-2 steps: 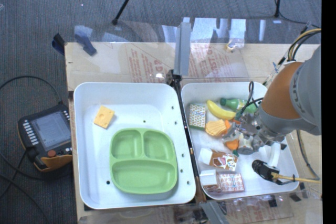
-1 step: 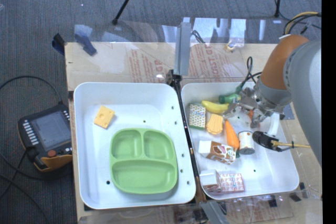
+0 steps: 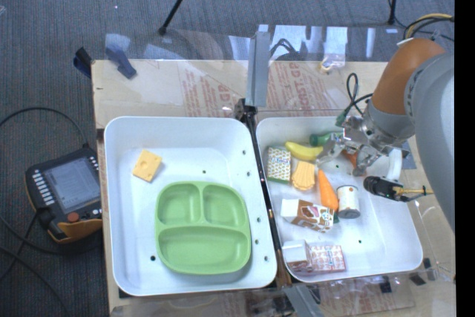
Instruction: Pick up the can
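Up at 2 o'clock in the right bin (image 3: 404, 245), the gripper (image 3: 355, 154) hovers; can't tell its state. Can (image 3: 347, 201) lies at its 6 o'clock, touching the carrot (image 3: 327, 191). Banana (image 3: 304, 151) sits at 9.

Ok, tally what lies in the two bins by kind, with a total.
Toy food: 4 (cheese, banana, carrot, waffle)
Cartons or packets: 3 ()
Can: 1
Green tray: 1
Total: 9
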Robot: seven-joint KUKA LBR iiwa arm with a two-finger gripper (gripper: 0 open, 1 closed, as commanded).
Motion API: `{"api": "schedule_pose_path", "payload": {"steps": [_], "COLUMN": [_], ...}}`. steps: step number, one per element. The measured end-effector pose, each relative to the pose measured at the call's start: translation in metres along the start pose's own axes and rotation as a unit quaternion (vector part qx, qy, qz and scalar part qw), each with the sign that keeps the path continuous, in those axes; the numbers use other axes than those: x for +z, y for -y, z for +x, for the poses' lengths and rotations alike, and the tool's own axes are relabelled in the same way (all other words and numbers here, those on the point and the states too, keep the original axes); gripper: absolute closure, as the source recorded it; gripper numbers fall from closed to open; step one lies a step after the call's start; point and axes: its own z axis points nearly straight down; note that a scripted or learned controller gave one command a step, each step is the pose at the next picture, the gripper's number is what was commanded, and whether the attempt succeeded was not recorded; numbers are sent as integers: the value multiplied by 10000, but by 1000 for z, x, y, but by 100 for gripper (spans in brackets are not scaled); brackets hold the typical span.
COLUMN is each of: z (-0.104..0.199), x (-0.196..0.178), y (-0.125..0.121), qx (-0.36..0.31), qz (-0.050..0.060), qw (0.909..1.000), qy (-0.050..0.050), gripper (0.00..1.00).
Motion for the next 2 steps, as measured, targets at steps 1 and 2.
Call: {"api": "schedule_pose_path", "payload": {"steps": [1,2], "z": [-30,-41], "x": [-80,6], "y": [86,143], "qx": [-430,840], "qz": [-227,-225], "qw": [9988,9962], "qy": [92,56], "gripper": [0,0]}}
